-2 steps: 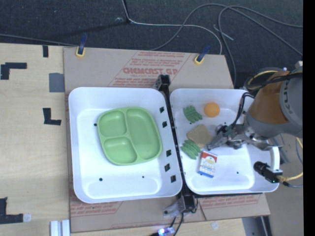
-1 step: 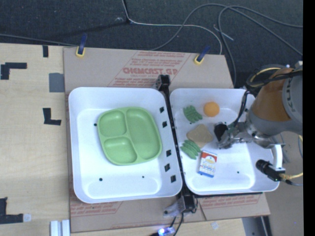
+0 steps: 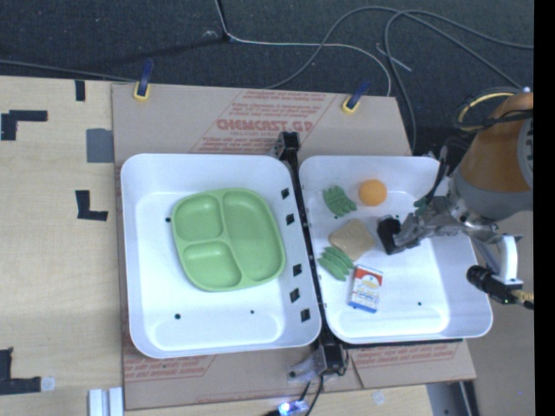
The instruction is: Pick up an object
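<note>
My gripper hung at centre right, over the right bin, beside the tan block; grip state unclear.

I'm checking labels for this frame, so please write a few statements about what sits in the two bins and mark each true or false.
1. The green divided plate lies in the left bin. True.
2. The orange ball lies in the left bin. False: it is in the right bin.
3. The tool is over the right bin, near the tan block. True.
4. The small red and white box rests on the plate. False: it lies on the right bin's floor.
</note>
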### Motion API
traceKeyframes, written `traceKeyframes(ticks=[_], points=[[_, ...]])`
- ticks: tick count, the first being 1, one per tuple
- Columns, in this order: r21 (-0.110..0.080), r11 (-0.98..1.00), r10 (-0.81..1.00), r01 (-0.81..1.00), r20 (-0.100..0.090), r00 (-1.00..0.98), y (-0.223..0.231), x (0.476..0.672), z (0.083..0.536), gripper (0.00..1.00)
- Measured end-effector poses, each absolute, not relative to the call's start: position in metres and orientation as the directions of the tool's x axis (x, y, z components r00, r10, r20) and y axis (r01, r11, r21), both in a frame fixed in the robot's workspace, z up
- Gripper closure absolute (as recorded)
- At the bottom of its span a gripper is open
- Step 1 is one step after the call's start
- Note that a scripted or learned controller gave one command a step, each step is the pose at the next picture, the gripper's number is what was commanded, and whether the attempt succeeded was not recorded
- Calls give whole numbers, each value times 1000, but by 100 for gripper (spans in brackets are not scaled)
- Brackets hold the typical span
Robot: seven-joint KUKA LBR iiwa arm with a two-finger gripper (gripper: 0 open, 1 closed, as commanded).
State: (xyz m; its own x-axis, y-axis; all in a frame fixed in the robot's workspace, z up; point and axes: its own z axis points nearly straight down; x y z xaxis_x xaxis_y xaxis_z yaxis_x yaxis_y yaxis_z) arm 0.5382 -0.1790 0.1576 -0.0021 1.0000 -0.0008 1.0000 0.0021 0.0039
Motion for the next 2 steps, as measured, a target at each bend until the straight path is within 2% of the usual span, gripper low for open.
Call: traceKeyframes(ticks=[1,2], points=[[5,3,1000,1000,-2,-3,-172,548,211,100],[1,1,1000,1000,0,-1,-171,548,230,100]])
